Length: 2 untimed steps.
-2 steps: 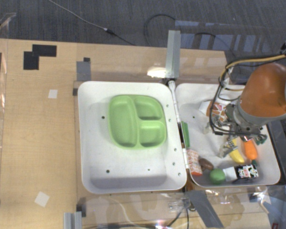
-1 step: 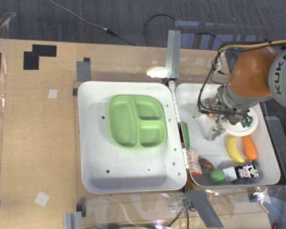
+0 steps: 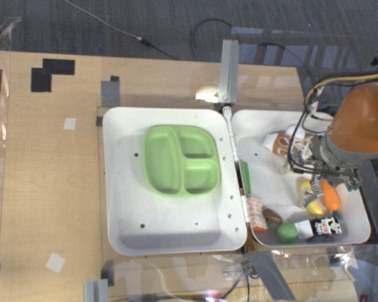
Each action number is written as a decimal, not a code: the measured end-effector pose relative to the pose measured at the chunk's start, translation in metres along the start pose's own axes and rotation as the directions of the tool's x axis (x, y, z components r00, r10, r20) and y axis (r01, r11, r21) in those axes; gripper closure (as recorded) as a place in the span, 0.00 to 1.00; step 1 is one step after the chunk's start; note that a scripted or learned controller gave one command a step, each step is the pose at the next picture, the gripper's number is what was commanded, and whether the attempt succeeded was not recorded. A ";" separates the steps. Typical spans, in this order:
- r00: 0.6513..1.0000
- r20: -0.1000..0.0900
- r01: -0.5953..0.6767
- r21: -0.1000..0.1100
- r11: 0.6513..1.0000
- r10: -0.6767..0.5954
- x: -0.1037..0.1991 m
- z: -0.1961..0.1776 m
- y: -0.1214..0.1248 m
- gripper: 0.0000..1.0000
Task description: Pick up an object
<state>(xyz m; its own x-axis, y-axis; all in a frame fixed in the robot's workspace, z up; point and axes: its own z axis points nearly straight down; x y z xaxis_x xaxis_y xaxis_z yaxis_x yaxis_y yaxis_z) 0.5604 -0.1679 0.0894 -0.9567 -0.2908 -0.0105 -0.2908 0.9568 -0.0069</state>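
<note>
The right bin [image 3: 264, 175] holds several small items. A brown and white packet [image 3: 280, 145] lies near its back, partly under the arm. An orange carrot-like piece [image 3: 331, 197] and a yellow piece [image 3: 312, 204] lie side by side at the right. Along the front are a green ball [image 3: 288, 232], a black and white box [image 3: 325, 227], a small brown lump [image 3: 273, 216] and a red and white can [image 3: 256, 213]. My gripper [image 3: 316, 182] hangs low over the right bin, directly above the yellow and orange pieces. The wrist and orange band [image 3: 363, 119] hide much of it.
The left bin [image 3: 123, 219] carries a green divided plate [image 3: 181, 160]. A thin green and dark stick [image 3: 244, 177] lies along the divider between the bins. Black cables [image 3: 296, 150] loop beside the wrist. A metal post [image 3: 229, 71] stands behind the bins.
</note>
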 end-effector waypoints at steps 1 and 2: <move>1.000 0.014 0.008 0.006 1.000 -0.008 -0.006 -0.015 0.001 1.00; 1.000 0.013 0.008 0.005 1.000 -0.008 -0.006 -0.014 0.002 0.00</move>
<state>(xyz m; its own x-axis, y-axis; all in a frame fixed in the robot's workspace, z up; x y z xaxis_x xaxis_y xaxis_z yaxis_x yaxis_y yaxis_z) 0.5655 -0.1646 0.1034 -0.9540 -0.2989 -0.0235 -0.2987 0.9543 -0.0118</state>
